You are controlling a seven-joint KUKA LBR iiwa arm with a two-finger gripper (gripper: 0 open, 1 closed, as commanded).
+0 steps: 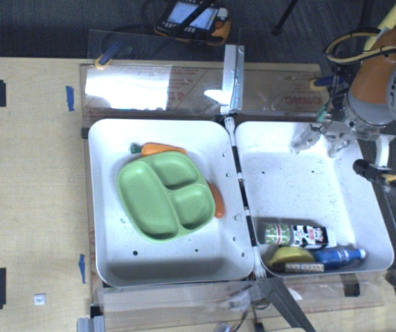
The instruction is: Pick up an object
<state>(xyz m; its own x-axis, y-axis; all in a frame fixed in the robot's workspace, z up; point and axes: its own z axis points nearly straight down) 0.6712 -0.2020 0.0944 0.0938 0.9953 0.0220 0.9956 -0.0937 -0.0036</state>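
Note:
My gripper [320, 142] hangs over the far right corner of the right bin [302, 185], its two fingers spread open with nothing between them. At that bin's near edge lie a small bottle with a green band and a black-and-white label [295, 235], a yellow object [289, 256] and a blue bottle [338, 256]. All three are well in front of the gripper. In the left bin [108, 151] a green divided plate [165, 196] lies on orange pieces [162, 148] that stick out at its far and right edges.
A metal divider [234, 81] and a clear panel [156, 81] stand behind the bins. A handheld controller [192, 19] lies on the floor beyond. The arm's grey body with the orange band [378, 75] is at the right.

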